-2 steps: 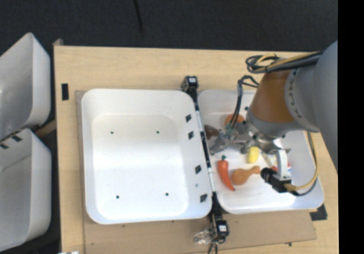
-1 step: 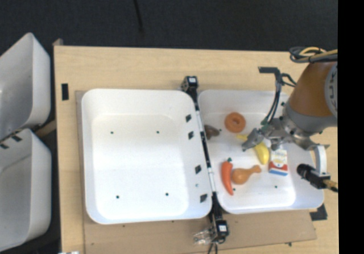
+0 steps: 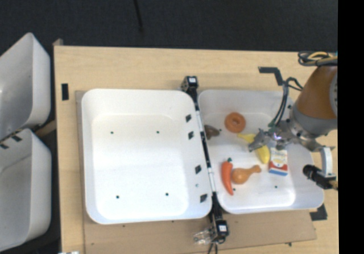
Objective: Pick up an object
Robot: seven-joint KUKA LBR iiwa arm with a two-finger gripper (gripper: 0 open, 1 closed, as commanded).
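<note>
you see the arm (image 3: 315, 99) reaching in from the right over the right bin (image 3: 250, 204), its gripper (image 3: 266, 142) low among the objects. you cannot tell its state from this angle. a yellow piece (image 3: 263, 153) lies right at its tip, with a small red, white and blue box (image 3: 278, 165) just beside. an orange ring (image 3: 235, 122) sits near the bin's middle, a tan pear shape (image 3: 244, 174) and an orange carrot (image 3: 227, 175) lie nearer the divider. the left bin (image 3: 136, 156) sits alongside.
</note>
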